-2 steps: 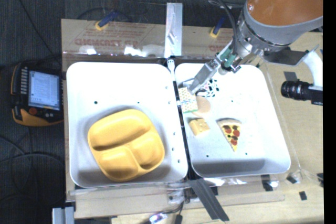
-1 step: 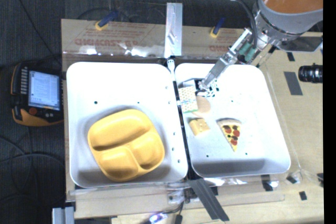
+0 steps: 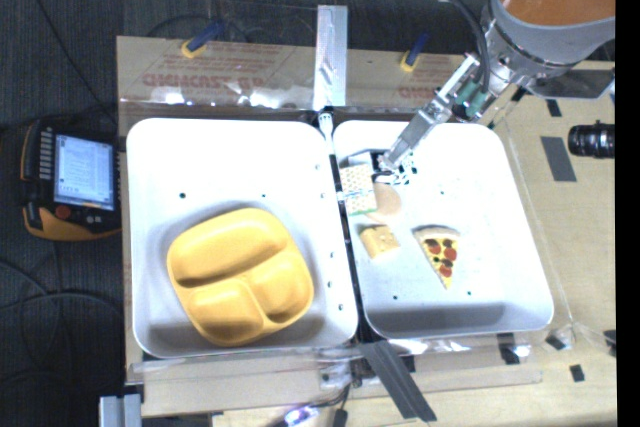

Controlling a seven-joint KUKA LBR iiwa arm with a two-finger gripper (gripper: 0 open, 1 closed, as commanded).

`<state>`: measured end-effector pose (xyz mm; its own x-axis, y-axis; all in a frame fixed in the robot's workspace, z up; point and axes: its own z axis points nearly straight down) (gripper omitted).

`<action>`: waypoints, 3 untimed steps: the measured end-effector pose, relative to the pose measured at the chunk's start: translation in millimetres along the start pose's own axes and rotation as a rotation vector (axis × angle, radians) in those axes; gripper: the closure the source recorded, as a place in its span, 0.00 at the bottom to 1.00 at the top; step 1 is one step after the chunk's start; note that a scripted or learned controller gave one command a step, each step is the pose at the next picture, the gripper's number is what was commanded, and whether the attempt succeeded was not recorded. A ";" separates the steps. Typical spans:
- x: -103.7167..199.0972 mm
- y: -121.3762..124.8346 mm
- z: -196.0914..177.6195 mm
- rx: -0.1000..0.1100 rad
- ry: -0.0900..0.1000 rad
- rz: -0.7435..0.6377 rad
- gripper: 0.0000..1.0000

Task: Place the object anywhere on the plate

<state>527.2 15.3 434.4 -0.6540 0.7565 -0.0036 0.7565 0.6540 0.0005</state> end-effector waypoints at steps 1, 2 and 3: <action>0.0 0.0 0.0 0.000 0.000 0.000 0.00; 0.0 0.0 0.0 0.000 0.000 0.000 0.00; 0.0 0.0 0.0 0.000 0.000 0.000 0.00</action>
<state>527.2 15.4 434.4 -0.6541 0.7564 -0.0035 0.7564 0.6541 0.0005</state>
